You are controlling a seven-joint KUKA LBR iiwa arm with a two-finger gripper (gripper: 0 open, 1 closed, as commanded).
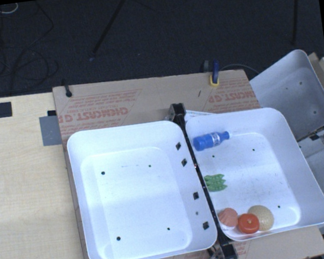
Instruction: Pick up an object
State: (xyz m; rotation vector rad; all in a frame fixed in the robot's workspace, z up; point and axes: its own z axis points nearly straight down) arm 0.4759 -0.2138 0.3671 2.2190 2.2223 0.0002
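Whether the hand is released or clenched I cannot tell, so it should arrive opened wide over the blue bottle (210, 140), which lies alone on its side in the right bin (300, 154), and close across its body.

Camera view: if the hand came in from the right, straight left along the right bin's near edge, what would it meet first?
Probably the cream round object, then the red object against it; the height is unclear.
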